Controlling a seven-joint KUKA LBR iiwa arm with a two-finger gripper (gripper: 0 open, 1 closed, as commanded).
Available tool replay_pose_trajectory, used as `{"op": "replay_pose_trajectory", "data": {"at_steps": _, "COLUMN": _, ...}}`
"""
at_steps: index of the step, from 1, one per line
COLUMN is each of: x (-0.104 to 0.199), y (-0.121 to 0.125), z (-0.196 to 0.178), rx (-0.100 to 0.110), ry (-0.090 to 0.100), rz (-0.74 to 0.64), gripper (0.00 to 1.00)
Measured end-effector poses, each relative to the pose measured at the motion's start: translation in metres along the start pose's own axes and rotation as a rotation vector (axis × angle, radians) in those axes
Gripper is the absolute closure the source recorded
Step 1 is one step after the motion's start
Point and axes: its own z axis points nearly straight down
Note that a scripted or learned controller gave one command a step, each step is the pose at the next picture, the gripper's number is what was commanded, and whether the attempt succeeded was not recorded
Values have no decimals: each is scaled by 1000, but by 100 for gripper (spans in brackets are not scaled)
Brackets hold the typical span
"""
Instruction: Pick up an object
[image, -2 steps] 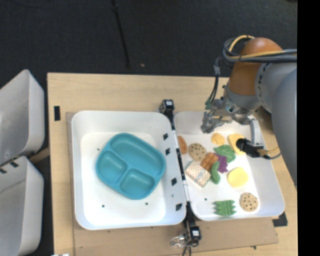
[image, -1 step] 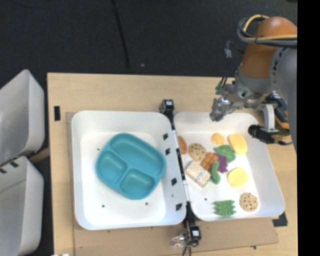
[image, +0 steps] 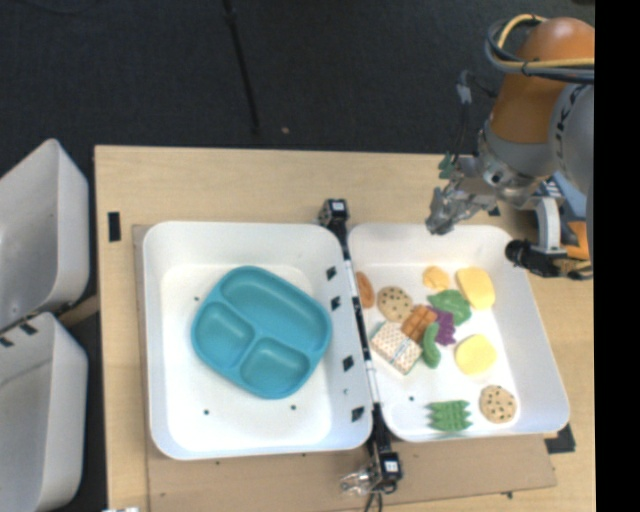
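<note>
The right bin (image: 530, 330) holds several toy food pieces: a chocolate-chip cookie (image: 394, 301), a checkered cracker (image: 396, 347), a waffle piece (image: 419, 321), green leafy items (image: 448, 303), two yellow pieces (image: 476, 287) (image: 475, 353), an orange piece (image: 436, 277), a second cookie (image: 497, 403) and a green ridged piece (image: 448, 415). My gripper (image: 441, 220) hangs above the bin's far rim, apart from every piece. Nothing shows between its fingers.
The left bin (image: 175, 400) carries a blue sectioned plate (image: 262, 330). A brown oval piece (image: 365, 290) lies against the divider between the bins. The arm with its orange band (image: 535, 90) comes in from the upper right. White boxes (image: 35, 230) stand left of the bench.
</note>
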Motion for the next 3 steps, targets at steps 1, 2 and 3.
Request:
{"op": "replay_pose_trajectory", "data": {"at_steps": 1, "x": 35, "y": -38, "z": 7, "rx": 6, "ry": 1, "rz": -1, "gripper": 100}}
{"op": "replay_pose_trajectory", "data": {"at_steps": 2, "x": 81, "y": -69, "z": 15, "rx": 6, "ry": 2, "rz": -3, "gripper": 100}}
{"op": "replay_pose_trajectory", "data": {"at_steps": 3, "x": 127, "y": -94, "z": 2, "rx": 4, "ry": 3, "rz": -5, "gripper": 100}}
